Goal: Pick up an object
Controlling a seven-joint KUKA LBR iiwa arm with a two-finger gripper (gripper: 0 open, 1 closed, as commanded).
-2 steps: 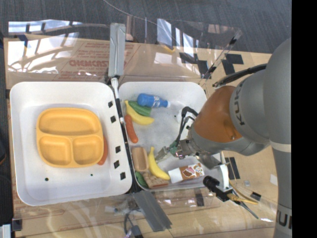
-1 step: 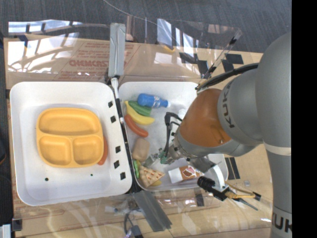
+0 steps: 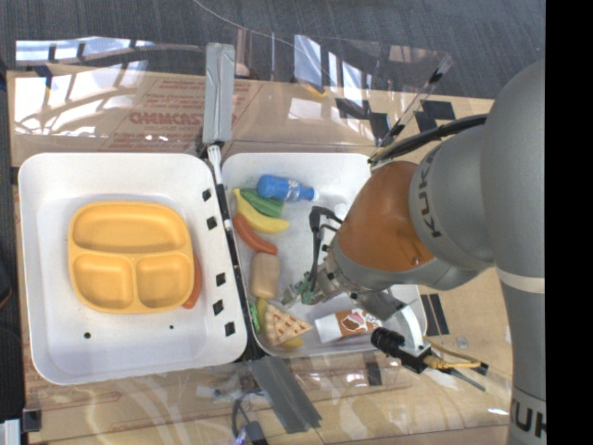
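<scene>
The right bin holds several toy foods. A blue bottle lies at the back. A yellow banana and a red sausage lie below it along the left wall. A tan bread piece and a waffle-like wedge lie at the front left. A small white and brown carton lies at the front. My gripper hangs low over the middle of this bin, just right of the bread piece and above the wedge. The arm's orange band hides the bin's right half.
The left bin holds a yellow divided tray with an orange sausage along its right edge. A grey divider bar runs back from between the bins. Clear plastic sheeting covers the bench behind.
</scene>
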